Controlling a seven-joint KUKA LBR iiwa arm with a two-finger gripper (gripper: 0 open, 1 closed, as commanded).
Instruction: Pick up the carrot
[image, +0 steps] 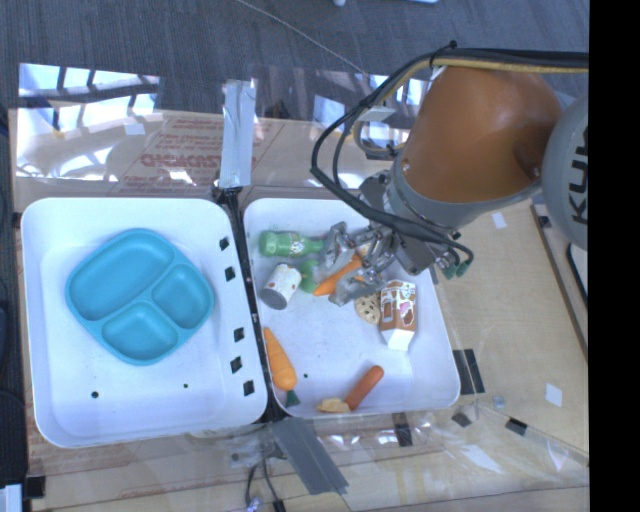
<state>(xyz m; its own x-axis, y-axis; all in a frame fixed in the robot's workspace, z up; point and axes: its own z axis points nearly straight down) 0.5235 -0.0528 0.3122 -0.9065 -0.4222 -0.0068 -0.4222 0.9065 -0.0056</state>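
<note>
Tabletop (500, 330) seen from above at a slant, carrying two shallow white bins side by side. The left bin (60, 400) is holding a blue divided plate (140, 295) with three compartments. The right bin (430, 365) is holding the food items. The arm (480, 130), grey with an orange band, is reaching in from the right, and its tool (352, 265) is sitting low over the upper middle of the right bin. A small orange carrot (340, 277) is lying between the metal fingers (337, 240); the fingers are closing on it, so far as the slant allows one to judge. A green bottle (288, 243) is lying on its side just left of the tool, and a white cup (281, 285) is lying below it. A cookie (367, 307) and a brown-and-white carton (398, 312) are lying just beside the tool, at its lower right. A second, larger carrot (280, 362) is lying along the bin's left wall. A sausage (364, 385) is lying near the front wall, with a small tan piece (334, 405) touching its lower end.
</note>
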